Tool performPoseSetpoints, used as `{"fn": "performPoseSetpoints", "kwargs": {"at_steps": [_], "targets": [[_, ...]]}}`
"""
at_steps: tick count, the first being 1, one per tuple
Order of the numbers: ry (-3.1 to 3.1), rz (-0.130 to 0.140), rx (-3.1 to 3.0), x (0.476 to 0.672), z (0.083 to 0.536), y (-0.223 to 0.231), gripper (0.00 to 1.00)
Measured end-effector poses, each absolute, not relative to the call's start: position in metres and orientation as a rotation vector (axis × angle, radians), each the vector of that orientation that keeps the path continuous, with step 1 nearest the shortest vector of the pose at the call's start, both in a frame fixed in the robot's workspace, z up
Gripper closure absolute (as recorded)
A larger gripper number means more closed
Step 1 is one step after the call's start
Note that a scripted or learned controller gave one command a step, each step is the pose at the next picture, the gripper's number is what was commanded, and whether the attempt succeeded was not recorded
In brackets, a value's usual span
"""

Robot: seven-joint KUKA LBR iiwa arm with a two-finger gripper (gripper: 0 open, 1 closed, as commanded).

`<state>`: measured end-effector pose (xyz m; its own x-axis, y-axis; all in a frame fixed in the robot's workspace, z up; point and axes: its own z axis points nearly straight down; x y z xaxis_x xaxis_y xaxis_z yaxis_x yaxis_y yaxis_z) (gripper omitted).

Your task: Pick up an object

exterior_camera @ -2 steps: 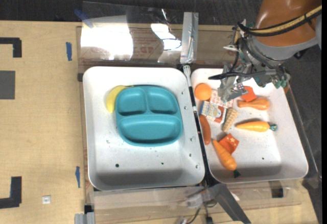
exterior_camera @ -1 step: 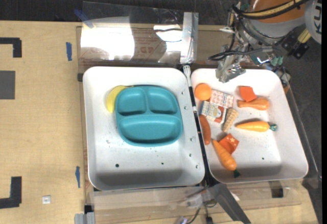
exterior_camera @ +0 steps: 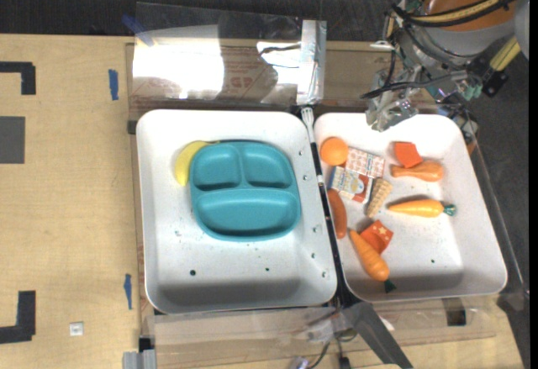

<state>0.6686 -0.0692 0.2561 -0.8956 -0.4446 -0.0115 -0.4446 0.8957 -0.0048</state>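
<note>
We see the gripper (exterior_camera: 388, 113) poised over the far rim of the right bin (exterior_camera: 483, 229), and nothing lies between its fingers; whether they are spread or closed we cannot tell, since cables and the wrist crowd that corner. The candidate objects all lie in this bin, nearer the camera than the gripper: an orange ball (exterior_camera: 334, 150) close to the dividing wall, a printed carton (exterior_camera: 365, 163) and a second small carton (exterior_camera: 348, 182) just beside it, a red-orange block (exterior_camera: 406, 154) touching a pale carrot-like piece (exterior_camera: 418, 171), a yellow-orange carrot (exterior_camera: 415, 208) with a green tip, a slim brown sausage shape (exterior_camera: 337, 213), and a red block (exterior_camera: 378, 234) resting against another carrot (exterior_camera: 370, 255).

We judge the main risk to be crowding: the items touch or overlap, so a descent could land on two at once or nudge a neighbour aside. The rounded ball and tapered carrots may roll or squirt out of a pinch. Objects hugging the dividing wall leave little room for a finger on that side.

Further out, the left bin (exterior_camera: 160, 216) holds a teal divided plate (exterior_camera: 245, 189) over a yellow item (exterior_camera: 184, 162). A clear plastic sheet (exterior_camera: 218, 56) lies on the worktop (exterior_camera: 59, 191) beyond the bins, out of the arm's way.
</note>
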Motion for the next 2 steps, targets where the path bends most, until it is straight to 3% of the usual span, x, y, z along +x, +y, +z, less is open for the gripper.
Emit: {"fn": "performPoseSetpoints", "kwargs": {"at_steps": [1,2], "targets": [[3.099,0.003,-0.481,0.668,0.229,-0.052,1.0],[3.055,-0.004,-0.662,0.669,0.289,-0.054,1.0]]}}
